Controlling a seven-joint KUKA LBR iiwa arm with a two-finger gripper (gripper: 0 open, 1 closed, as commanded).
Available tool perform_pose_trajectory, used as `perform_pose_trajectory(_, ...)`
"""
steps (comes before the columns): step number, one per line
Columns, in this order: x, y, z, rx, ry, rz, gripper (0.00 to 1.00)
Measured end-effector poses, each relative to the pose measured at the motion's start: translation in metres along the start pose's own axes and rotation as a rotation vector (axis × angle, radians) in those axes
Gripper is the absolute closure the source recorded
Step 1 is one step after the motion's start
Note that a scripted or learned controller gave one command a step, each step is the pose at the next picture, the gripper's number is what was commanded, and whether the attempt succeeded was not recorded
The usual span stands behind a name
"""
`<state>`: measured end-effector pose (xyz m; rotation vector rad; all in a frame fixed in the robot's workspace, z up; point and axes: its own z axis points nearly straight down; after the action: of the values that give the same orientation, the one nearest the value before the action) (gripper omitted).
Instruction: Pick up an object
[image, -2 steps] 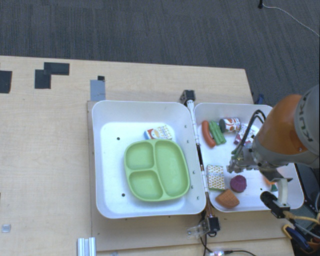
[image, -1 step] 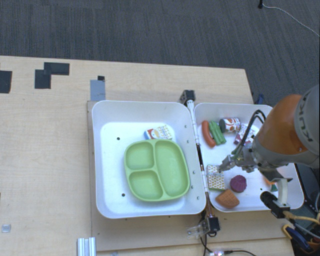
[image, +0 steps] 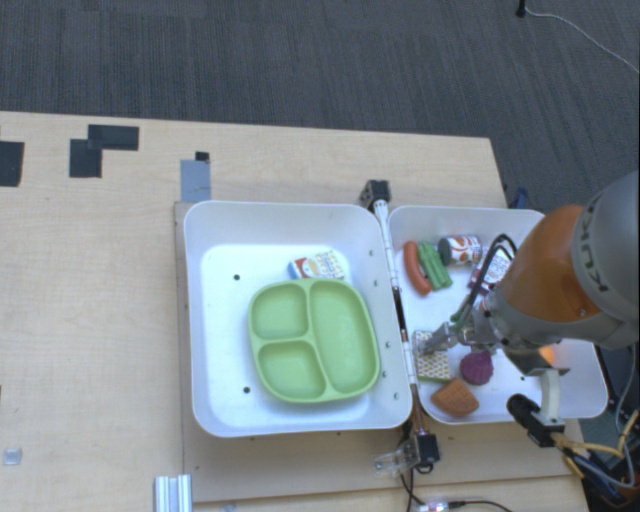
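1. Camera view looked down at a slant on two white bins; the right bin (image: 590, 400) served as the landmark, since the arm reached into it from the right.
2. Nearest the camera, at that bin's near left corner, an orange-brown lump (image: 455, 399) lay just beside a patterned packet (image: 432, 367), with a purple object (image: 477, 367) right beside them.
3. Above these, the gripper (image: 436, 342) hung low over the bin's left part, right at the packet's top edge; whether it was open, closed or holding anything could not be told, as the tips blurred into the clutter.
4. Judged from that pose, the packet or its neighbours seemed the likely pick, and nothing looked lifted yet.
5. Farther back in the same bin, a red sausage-like piece (image: 415, 268), a green piece (image: 434, 262) and a small can (image: 460, 248) lay close together, well clear of the arm.
6. Left of the right bin, the left bin (image: 215, 330) held a green divided plate (image: 314, 340), with a small printed packet (image: 318, 266) touching its far rim, untouched by the arm.
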<state>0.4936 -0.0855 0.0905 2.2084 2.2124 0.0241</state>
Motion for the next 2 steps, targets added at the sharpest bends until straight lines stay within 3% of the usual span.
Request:
perform_pose_trajectory(1,0.0013,0.0031,-0.0127,-0.007,0.002,-0.003,1.00)
perform_pose_trajectory(2,0.0011,0.0030,-0.0125,-0.007,0.002,-0.003,0.00)
